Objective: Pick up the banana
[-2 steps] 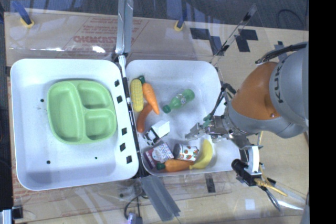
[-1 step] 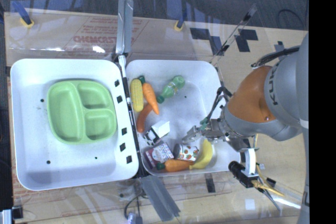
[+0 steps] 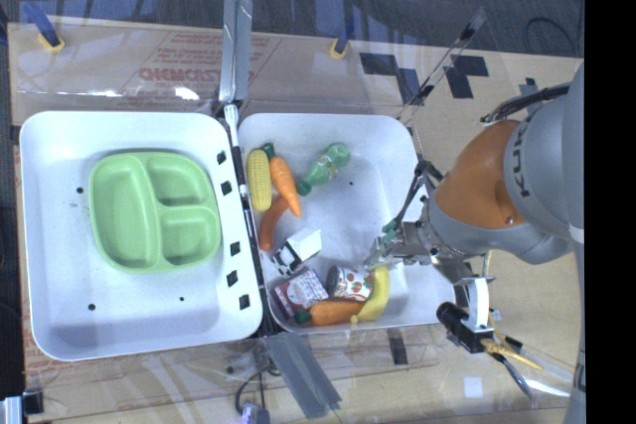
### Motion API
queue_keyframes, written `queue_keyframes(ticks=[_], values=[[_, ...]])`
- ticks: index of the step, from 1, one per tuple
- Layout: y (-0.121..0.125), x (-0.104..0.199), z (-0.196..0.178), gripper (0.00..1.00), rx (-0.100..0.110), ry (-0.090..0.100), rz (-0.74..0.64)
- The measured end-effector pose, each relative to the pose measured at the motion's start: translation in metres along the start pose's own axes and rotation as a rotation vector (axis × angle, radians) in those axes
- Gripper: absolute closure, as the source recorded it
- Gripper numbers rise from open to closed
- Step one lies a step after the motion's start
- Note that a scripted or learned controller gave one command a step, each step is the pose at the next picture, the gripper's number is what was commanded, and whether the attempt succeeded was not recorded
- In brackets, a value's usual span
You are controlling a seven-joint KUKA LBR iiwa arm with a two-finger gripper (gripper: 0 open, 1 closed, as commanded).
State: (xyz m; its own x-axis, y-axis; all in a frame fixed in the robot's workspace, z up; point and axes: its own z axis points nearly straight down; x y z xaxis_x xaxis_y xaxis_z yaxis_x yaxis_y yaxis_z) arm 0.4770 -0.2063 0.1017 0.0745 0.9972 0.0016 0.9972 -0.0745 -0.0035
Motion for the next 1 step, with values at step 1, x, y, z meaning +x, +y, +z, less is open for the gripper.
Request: queue_keyframes(ticks=[1], values=[[0.0713, 0.0621, -0.1275, 1.00, -0.001, 0.000, 0.176]])
